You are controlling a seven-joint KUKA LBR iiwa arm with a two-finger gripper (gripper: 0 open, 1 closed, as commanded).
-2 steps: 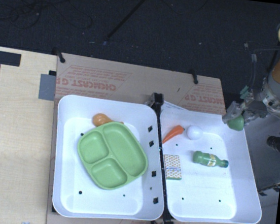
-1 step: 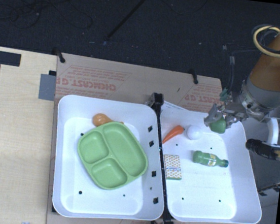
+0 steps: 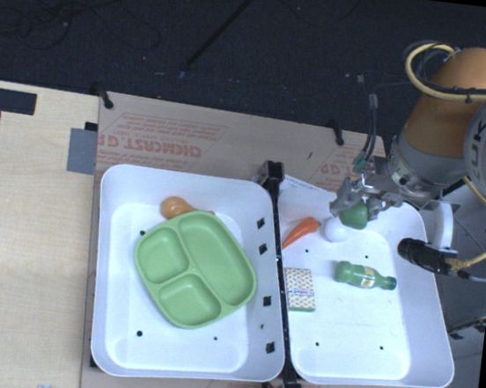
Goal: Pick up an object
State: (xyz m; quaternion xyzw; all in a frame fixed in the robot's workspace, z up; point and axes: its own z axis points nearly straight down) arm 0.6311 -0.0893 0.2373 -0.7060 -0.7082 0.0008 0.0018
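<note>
My gripper hangs over the back left part of the right bin. A small round green object sits between its fingers, and the gripper is shut on it. Just below and to the left of it lies a white ball. An orange carrot lies slanted near the bin's left wall. A green bottle lies on its side in the middle of the bin. A small patterned box rests by the left wall.
The left bin holds a green divided plate and an orange object tucked behind it. A black divider runs between the bins. Cardboard lies under both. The front half of the right bin has free floor.
</note>
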